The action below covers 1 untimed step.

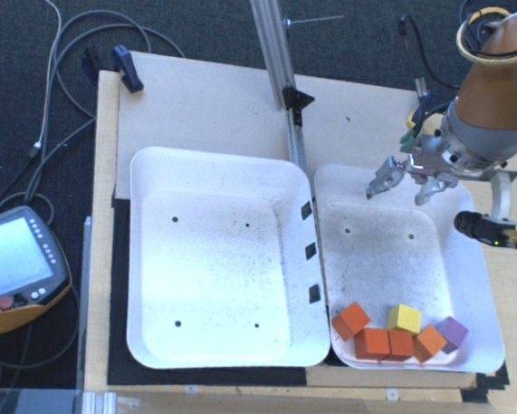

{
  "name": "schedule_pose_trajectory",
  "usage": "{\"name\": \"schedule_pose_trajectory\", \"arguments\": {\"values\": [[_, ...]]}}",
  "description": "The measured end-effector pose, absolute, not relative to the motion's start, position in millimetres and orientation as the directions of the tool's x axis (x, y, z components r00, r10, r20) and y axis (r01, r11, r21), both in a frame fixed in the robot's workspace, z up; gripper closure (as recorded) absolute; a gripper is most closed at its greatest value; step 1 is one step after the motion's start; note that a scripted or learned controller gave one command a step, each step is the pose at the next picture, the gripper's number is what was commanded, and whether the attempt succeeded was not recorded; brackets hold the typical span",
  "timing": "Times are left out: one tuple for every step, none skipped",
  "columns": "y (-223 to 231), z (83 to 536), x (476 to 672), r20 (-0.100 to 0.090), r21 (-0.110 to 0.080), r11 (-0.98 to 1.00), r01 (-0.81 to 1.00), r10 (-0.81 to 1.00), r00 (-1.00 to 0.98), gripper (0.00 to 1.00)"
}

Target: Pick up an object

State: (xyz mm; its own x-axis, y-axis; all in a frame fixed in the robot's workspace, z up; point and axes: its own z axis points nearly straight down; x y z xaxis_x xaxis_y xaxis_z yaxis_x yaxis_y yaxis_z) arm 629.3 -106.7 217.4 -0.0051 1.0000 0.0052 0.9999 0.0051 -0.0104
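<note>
Six blocks [398,333] crowd the right bin's [486,296] near edge; the gripper [404,184], fingers apart and empty, must travel there and descend.

Two bins side by side, blocks [399,332] along right bin's [471,268] near edge

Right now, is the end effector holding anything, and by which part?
Nothing is held. The end effector is open above the right bin's far end; the blocks lie at its near edge.
</note>
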Motion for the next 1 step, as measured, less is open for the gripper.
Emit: {"name": "schedule_pose_trajectory", "arguments": {"values": [[-103.7,134.0,548.9,0.004,-0.015,-0.002,1.0,1.0,0.002,0.0]]}}
